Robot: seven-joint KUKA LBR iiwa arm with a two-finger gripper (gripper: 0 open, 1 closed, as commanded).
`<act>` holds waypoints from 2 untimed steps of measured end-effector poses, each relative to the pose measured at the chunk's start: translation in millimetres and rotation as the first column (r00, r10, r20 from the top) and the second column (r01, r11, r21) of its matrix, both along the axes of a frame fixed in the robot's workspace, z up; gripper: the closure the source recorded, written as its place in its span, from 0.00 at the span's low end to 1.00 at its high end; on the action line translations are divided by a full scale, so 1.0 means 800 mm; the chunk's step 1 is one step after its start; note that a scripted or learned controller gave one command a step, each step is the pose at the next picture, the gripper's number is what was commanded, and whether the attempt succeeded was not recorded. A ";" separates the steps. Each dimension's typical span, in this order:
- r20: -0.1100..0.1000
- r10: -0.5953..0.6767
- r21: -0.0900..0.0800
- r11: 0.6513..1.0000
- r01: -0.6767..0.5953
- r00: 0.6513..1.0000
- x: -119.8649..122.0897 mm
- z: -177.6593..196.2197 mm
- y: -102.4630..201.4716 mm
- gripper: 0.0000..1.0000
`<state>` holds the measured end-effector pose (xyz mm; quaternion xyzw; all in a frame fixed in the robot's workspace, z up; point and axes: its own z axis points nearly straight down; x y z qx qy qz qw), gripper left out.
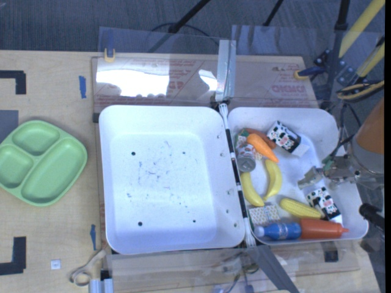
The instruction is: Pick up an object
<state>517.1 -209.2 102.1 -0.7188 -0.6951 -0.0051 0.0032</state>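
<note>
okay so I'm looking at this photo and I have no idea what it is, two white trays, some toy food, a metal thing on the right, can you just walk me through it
This is one picture from a camera fixed above a workbench, looking down at a slant. The metal thing is the hand of a robot arm reaching in from the right; its job is to pick up an object. It hovers over the right bin, and I cannot tell whether it grips anything. That bin holds toy items: a banana, a carrot, a corn cob, two black-and-white cow-patterned pieces, a blue bottle and an orange-red bottle. The left bin beside it shows faint scribble marks. A green divided plate sits on the bench farther left.
</note>
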 end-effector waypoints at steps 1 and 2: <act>0.008 -0.256 0.007 0.967 0.256 0.967 -0.035 -0.014 0.007 0.00; 0.013 -0.260 0.000 0.966 0.260 0.966 -0.035 -0.001 0.002 1.00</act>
